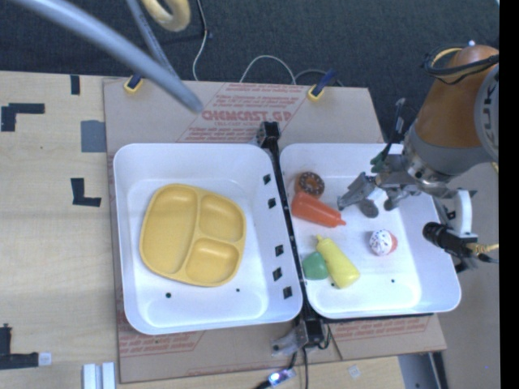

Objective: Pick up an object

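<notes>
Gripper [362,200]: spread, holding nothing, above right bin [430,286]. Carrot [316,211] just left of it; ball [382,242], banana [337,263] nearer. Left bin [130,168]: yellow plate [193,235]. Pick-up not yet done.

Dark carpet floor [340,23] lies behind the wooden bench [49,217].

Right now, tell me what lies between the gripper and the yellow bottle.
In the camera view, bare white bin floor separates the gripper from the yellow bottle. The carrot lies just left of that stretch.
</notes>
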Motion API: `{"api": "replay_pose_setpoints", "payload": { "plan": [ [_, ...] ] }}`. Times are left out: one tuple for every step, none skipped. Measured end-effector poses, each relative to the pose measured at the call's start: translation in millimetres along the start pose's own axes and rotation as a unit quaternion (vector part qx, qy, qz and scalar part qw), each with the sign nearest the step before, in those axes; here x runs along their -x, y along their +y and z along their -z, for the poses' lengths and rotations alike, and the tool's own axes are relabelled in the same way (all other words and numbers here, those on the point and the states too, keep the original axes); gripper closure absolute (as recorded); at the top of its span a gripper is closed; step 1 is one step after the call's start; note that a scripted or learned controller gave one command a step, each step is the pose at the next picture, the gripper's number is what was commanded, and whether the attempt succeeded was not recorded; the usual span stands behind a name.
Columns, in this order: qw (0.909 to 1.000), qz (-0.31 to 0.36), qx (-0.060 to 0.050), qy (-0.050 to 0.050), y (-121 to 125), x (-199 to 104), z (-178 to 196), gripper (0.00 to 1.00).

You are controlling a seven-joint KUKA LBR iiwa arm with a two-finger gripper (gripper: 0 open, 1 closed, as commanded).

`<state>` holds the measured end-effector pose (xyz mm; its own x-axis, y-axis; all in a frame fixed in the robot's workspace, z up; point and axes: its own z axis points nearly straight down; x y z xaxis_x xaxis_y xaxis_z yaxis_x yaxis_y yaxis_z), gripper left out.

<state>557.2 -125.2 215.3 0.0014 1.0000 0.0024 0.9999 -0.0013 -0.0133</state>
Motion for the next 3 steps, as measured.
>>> {"api": "replay_pose_setpoints", "payload": {
  "plan": [
    [1.0, 0.002, 0.005, -0.001, 2.3, -0.3, 6.1, 0.0],
    [1.0, 0.001, 0.004, -0.001, 2.3, 9.5, -49.5, 0.0],
    [1.0, 0.001, 0.003, -0.001, 3.1, 10.4, -94.0, 0.0]
  ]
}}
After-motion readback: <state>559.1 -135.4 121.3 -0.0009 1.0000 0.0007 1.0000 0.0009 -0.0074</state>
